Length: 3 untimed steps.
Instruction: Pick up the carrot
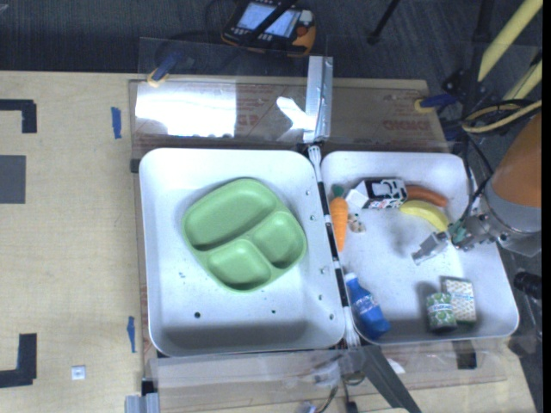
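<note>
The carrot (339, 219) is orange with a green top and lies lengthwise against the left wall of the right bin (492, 275). My gripper (430, 249) hangs over the middle right of that bin, well to the right of the carrot and not touching it. It sits just below a yellow banana (425, 214). Nothing shows in its grasp.
A black-and-white patterned item (384, 192) and an orange curved item (424, 195) lie at the back of the right bin. A blue bottle (368, 309) and a green-and-white packet (451, 304) rest near its front. The left bin (164, 256) holds a green divided plate (245, 231).
</note>
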Each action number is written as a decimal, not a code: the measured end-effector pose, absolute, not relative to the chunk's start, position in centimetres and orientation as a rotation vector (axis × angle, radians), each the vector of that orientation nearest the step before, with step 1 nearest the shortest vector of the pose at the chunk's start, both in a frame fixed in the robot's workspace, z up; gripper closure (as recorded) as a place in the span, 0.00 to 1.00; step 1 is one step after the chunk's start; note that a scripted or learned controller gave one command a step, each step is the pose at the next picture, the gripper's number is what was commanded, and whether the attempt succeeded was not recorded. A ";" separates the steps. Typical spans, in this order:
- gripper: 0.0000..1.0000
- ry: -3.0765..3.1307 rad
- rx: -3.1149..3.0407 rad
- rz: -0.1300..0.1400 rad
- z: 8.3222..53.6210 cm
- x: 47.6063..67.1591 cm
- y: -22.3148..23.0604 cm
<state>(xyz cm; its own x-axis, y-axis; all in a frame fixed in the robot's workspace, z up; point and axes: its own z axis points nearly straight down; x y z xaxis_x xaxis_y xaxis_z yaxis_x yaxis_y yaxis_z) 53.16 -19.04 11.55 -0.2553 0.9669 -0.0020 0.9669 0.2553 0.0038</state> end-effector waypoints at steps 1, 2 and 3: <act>0.00 2.538 1.840 0.004 8.7 58.7 -15.4; 0.00 2.556 1.821 0.001 18.8 58.3 -19.2; 0.00 2.760 1.489 0.004 8.7 58.5 -12.5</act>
